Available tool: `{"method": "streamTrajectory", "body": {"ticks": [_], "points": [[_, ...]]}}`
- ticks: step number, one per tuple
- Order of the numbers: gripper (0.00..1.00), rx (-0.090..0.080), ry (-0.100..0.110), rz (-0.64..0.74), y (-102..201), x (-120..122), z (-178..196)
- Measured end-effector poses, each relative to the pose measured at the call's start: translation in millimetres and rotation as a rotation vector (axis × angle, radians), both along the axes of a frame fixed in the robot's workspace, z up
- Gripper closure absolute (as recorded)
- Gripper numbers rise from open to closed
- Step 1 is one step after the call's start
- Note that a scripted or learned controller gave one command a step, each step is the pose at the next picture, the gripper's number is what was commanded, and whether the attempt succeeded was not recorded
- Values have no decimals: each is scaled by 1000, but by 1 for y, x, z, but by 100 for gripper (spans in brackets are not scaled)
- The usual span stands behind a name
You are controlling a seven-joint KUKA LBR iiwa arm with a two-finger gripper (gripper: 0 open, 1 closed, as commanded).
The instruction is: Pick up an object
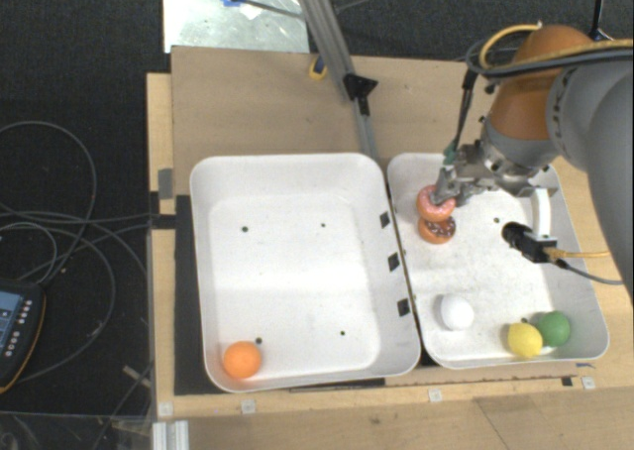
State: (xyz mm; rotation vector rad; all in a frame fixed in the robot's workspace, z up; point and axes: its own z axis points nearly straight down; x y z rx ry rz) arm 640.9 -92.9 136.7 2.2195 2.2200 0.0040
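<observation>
Wooden bench (277, 111) bears two white bins (297, 175); dark carpet (79, 61) around; jaws' state unclear.

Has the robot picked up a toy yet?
Not quite sure yet. Done: the arm has reached into the right bin, and its gripper sits right on top of the pink and orange toy. In hand: the picture doesn't show whether it has hold of it. Left: lifting it up. The white ball, yellow ball, green ball and orange ball lie untouched.
</observation>
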Motion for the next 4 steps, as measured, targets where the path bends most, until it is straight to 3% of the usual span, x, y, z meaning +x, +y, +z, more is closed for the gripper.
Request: {"method": "streamTrajectory", "body": {"ticks": [2,4], "points": [[100,-1,-3,3,-6,0,104],[100,2,0,11,109,24,113]]}}
